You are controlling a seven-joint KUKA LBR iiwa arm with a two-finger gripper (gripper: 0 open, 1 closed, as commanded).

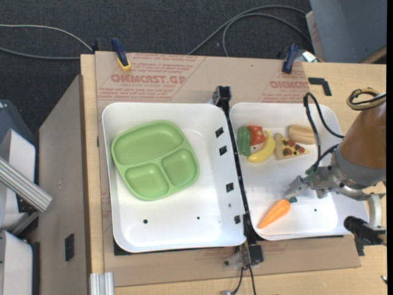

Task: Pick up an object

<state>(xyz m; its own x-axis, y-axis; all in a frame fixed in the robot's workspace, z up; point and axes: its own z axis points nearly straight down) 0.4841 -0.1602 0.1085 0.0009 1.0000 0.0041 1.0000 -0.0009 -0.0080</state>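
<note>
Reaching in from the right, the grey arm [368,146] with its orange band hangs over the right bin [319,226], a shallow white tray with rounded corners and a smooth, glossy floor. Its gripper [299,188] points left and down toward the bin floor; the metal fingers [295,192] look slim and close together, with nothing between them, though whether they are fully closed cannot be told from this angle.

Just beside and below the fingertips lies the carrot [274,213], a smooth orange plastic cone with a small green top that sits nearest the fingers. It rests tilted on the bin floor, tip toward the lower left, apart from the fingers.

Along the far side of the same bin sits a cluster of toy food: a green pepper [244,141], a red strawberry-like piece [258,134], a curved yellow banana [263,152], a flat pizza slice [288,148] and a tan bread roll [301,133].

The left bin [202,226] holds a matte light-green plate [155,160], rounded and split into three compartments. Both bins rest on a brown cardboard-covered counter [159,75] held by blue clamps [121,54].
</note>
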